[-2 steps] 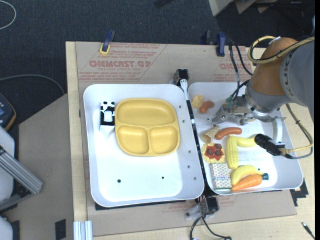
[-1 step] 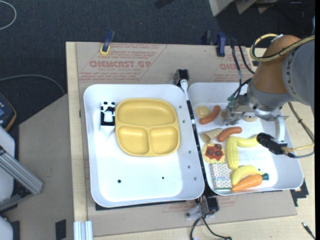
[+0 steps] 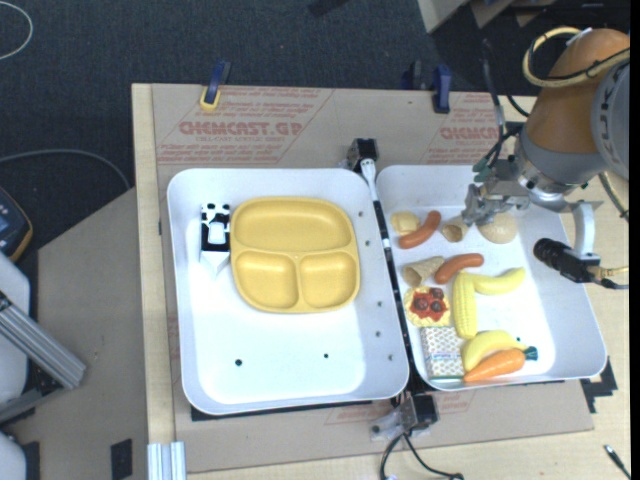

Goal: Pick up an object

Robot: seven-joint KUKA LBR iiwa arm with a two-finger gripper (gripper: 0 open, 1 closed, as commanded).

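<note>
**Gripper closing in on the right bin**

The gripper [image 3: 487,208] is hovering low over the right bin [image 3: 570,343], just beside a pale round object [image 3: 499,229]; its state, can't tell. Next it's needing a clean descent and squeeze

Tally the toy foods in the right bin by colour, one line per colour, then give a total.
Red-orange sausages: 2
Yellow pieces (corn cob, two bananas): 3
Orange carrot: 1
Red-topped tart: 1
Total: 7, leaving out the pale tan pieces, too unclear to sort.
</note>
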